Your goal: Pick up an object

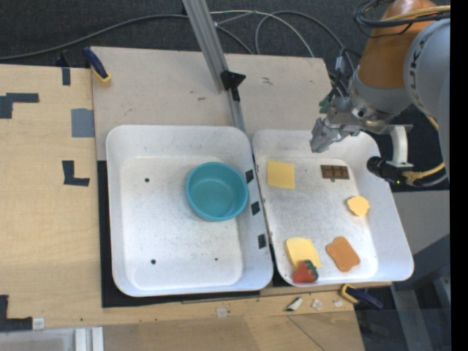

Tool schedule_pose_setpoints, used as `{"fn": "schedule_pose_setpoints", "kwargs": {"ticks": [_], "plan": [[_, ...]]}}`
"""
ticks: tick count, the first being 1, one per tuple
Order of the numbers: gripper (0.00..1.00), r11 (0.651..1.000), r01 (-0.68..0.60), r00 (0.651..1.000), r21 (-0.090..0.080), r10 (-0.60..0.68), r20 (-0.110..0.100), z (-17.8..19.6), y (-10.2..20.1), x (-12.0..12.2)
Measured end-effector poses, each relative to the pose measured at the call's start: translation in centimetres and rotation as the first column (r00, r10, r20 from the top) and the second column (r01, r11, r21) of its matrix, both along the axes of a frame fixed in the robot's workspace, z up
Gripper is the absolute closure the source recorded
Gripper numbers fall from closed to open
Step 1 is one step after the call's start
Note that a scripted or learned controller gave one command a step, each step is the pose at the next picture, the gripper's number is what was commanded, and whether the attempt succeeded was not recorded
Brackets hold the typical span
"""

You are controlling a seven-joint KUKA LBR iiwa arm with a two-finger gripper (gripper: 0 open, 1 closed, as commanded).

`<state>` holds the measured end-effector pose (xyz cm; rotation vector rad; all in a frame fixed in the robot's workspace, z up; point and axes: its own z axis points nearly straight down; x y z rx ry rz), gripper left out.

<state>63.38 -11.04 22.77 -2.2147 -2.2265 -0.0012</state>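
Note:
My gripper hangs over the far edge of the right bin, pointing down and left, with nothing visible between its fingers. In that bin lie a pale yellow square, a small brown chocolate piece, a little yellow chunk, an orange-brown slice, a yellow block and a red strawberry-like piece. The chocolate piece is nearest the gripper, just below and right of it.
The left bin holds a teal bowl. A slanted metal pole crosses the bench behind the bins. Cables run along the back. A blue-and-yellow clamp sits at the far left corner of the board.

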Motion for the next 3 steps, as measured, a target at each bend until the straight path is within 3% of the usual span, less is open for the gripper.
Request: {"fn": "schedule_pose_setpoints", "kwargs": {"ticks": [1, 3], "plan": [[1.00, 1.000, -0.002, 1.000, 0.001, 0.002, -0.001, -0.5, 5.9, -1.0], [1.00, 1.000, -0.002, 1.000, 0.000, 0.002, -0.003, -1.7, 16.7, -0.4]]}}
